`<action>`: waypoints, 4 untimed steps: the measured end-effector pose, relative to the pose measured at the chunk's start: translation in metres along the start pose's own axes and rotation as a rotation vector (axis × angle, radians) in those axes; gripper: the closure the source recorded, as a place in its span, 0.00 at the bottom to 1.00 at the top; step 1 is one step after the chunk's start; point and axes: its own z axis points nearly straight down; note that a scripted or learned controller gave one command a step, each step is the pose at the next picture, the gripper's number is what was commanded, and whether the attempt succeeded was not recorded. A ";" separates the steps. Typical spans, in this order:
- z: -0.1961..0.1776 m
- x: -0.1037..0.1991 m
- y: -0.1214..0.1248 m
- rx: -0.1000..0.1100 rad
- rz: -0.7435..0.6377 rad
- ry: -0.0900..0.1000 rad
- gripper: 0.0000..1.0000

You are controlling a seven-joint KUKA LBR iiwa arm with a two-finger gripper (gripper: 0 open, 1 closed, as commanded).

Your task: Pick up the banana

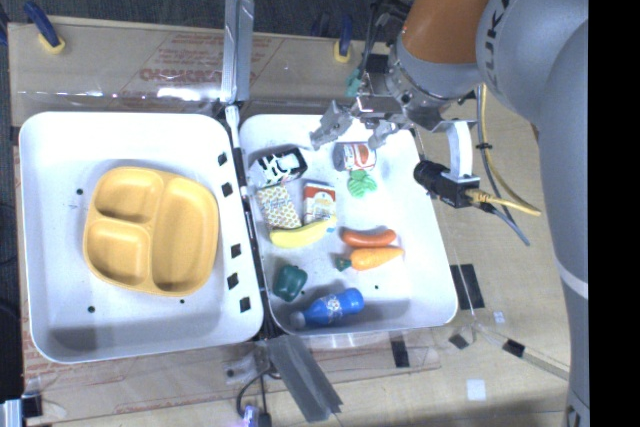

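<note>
The yellow banana (299, 235) lies in the right bin (430, 245), left of centre, below a patterned packet and a small carton. My gripper (357, 127) hangs over the far part of that bin, well above and to the right of the banana. Its fingers (328, 128) are spread apart with nothing between them. A small red and white can (356, 156) sits just under the gripper.
The right bin also holds a black and white item (279, 162), a patterned packet (279, 206), a carton (319, 200), a green piece (361, 182), a sausage (368, 237), a carrot (372, 258), a dark green cup (289, 281) and a blue bottle (333, 307). A yellow divided tray (150, 228) fills the left bin (40, 215).
</note>
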 end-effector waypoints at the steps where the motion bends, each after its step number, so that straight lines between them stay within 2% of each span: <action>1: 0.035 0.006 -0.043 0.000 0.148 0.000 0.00; 2: 0.177 0.000 -0.026 -0.015 0.081 0.000 0.00; 3: 0.176 0.000 -0.064 -0.025 0.161 -0.001 0.00; 4: 0.177 0.001 -0.083 -0.027 0.366 0.003 0.00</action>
